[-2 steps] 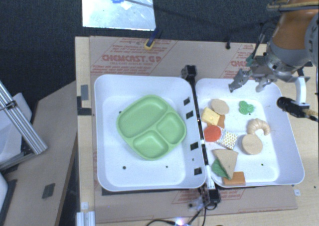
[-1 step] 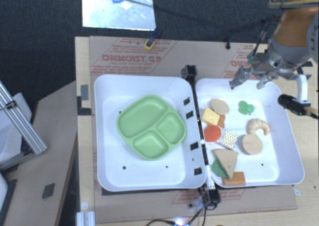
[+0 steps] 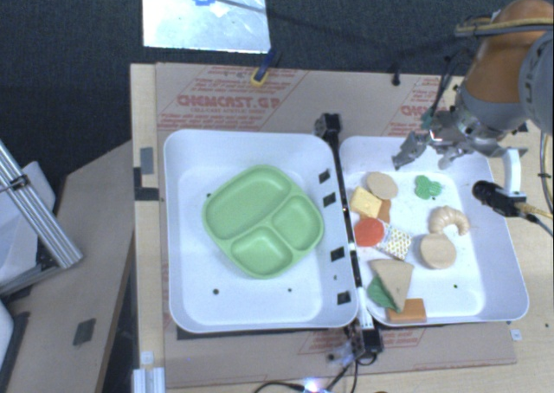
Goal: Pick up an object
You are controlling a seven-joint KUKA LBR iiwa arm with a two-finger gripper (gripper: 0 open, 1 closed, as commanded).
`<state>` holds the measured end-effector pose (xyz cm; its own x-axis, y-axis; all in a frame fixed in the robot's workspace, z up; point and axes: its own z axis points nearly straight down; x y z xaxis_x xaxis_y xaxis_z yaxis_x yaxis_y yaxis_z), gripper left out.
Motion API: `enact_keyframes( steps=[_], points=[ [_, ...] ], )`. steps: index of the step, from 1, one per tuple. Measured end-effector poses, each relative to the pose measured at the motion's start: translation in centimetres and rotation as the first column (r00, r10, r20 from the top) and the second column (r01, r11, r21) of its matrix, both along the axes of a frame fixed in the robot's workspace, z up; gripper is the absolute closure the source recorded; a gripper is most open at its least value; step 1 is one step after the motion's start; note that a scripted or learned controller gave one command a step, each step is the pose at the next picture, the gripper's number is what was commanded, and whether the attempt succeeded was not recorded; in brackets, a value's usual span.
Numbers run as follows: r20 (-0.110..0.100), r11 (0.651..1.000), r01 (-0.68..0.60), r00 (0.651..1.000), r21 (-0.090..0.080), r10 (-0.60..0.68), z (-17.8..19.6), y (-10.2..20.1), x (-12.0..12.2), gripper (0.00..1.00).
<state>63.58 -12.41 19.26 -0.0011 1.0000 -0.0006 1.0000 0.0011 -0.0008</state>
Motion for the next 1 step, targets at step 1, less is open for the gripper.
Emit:
enact_keyframes(
  steps=[1],
  points=[
    [0.000,1.000,0.000,1.000,0.000,0.000,-4.16,-0.07,-0.18,0.00]
  ],
)
